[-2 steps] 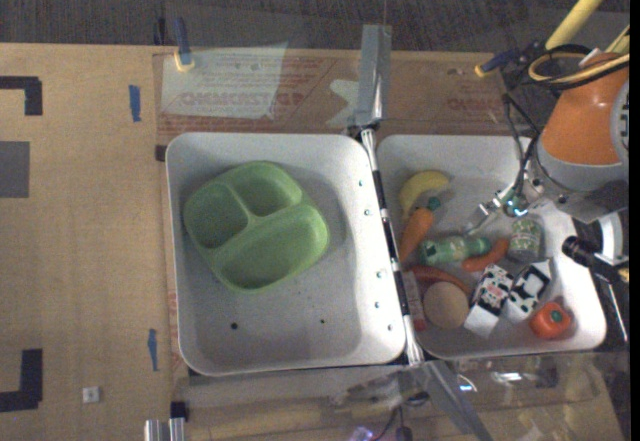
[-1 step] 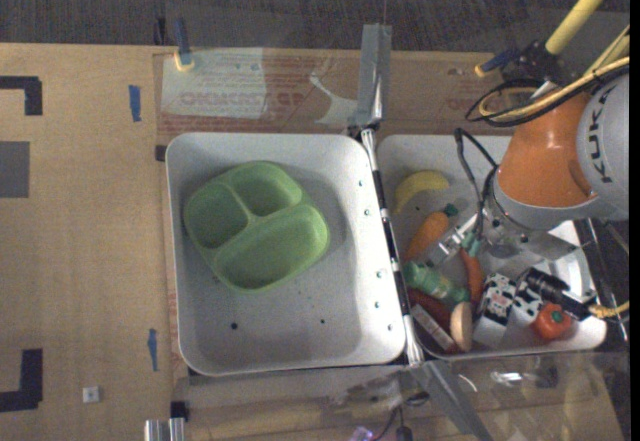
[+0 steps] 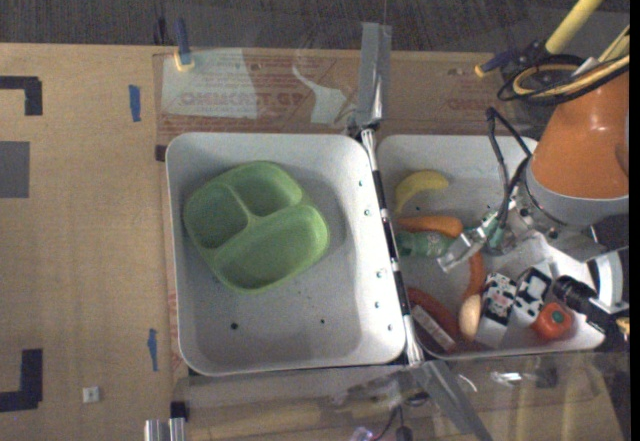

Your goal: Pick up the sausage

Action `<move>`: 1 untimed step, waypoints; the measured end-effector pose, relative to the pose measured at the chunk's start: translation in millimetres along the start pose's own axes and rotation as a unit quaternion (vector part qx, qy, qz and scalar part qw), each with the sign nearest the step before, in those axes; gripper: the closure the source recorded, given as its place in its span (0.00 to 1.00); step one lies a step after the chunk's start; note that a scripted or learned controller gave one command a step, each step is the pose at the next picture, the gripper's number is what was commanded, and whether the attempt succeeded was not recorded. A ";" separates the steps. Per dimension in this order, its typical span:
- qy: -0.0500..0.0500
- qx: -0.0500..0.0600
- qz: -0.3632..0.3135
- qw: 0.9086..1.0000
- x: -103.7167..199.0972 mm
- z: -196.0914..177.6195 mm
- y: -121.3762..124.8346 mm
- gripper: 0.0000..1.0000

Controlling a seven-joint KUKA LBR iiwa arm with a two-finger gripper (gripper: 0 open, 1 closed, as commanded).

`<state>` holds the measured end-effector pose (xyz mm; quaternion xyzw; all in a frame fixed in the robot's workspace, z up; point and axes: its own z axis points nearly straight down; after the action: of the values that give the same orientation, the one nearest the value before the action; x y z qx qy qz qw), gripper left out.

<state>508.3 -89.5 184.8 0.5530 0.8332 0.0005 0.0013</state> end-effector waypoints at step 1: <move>-0.002 -0.003 0.018 1.000 -22.6 97.6 -28.3 0.00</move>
<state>491.3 -121.4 87.2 0.5676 0.8233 0.0017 0.0042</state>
